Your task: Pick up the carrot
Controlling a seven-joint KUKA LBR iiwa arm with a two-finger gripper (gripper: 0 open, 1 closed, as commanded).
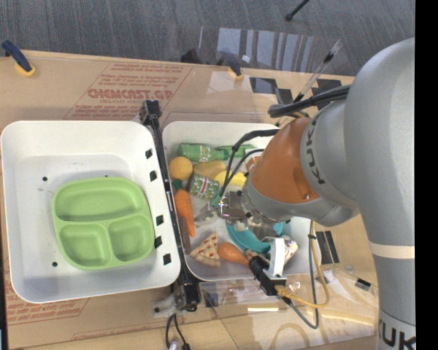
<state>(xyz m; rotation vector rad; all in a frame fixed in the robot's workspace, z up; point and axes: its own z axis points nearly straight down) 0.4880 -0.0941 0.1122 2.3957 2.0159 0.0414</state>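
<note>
The carrot (184, 211) is long and orange and lies along the left wall of the right bin (204, 128), pointing toward the front. My gripper (225, 208) hangs low over the middle of that bin, just right of the carrot, below the orange wrist band (281, 170). The arm's bulk hides the bin's right half. Nothing can be made out in the gripper's hold.
Around the carrot lie a yellow lemon (179, 168), a green packet (201, 152), a green can (202, 187), a banana (212, 170), a pizza slice (206, 250), a small orange piece (232, 253) and a teal item (242, 235). The left bin (29, 144) holds a green divided plate (102, 221).
</note>
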